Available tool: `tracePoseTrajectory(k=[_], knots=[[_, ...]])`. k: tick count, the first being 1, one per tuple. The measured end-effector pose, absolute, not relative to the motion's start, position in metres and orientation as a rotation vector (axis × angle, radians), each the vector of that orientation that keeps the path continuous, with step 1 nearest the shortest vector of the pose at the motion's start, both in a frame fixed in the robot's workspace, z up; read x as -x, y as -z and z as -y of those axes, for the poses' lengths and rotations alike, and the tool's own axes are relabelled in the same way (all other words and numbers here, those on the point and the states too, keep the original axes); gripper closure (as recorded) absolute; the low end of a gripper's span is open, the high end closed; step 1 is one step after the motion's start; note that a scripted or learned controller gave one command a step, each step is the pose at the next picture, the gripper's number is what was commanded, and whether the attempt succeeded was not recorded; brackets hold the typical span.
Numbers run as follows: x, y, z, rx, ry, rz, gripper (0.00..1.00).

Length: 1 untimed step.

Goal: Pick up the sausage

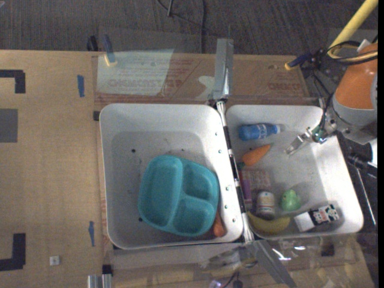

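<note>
The sausage (219, 227) is a small orange-red piece in the left bin (120, 125). It lies against the bin's front right corner, partly tucked under the edge of a teal divided plate (179, 195). My gripper (298, 143) hangs over the right bin (336, 179), near its back right part. It is just right of an orange carrot (257, 154) and below a blue bottle (258, 130). It is far from the sausage, and the wall between the bins lies between them. Nothing shows in the gripper.
The right bin also holds a pink patterned packet (256, 177), a small can (265, 203), a green fruit (290, 200), a banana (269, 223) and a black-and-white carton (324, 215). A metal divider (223, 71) stands behind the bins. Cables run at the right.
</note>
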State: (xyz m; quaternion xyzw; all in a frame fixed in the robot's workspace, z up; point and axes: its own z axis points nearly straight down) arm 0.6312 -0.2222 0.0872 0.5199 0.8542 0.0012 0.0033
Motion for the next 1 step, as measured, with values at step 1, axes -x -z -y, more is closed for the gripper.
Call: tracePoseTrajectory(k=[1], knots=[[-0.6340, -0.1000, 0.2219, -1.619, -0.003, -2.672, 1.00]])
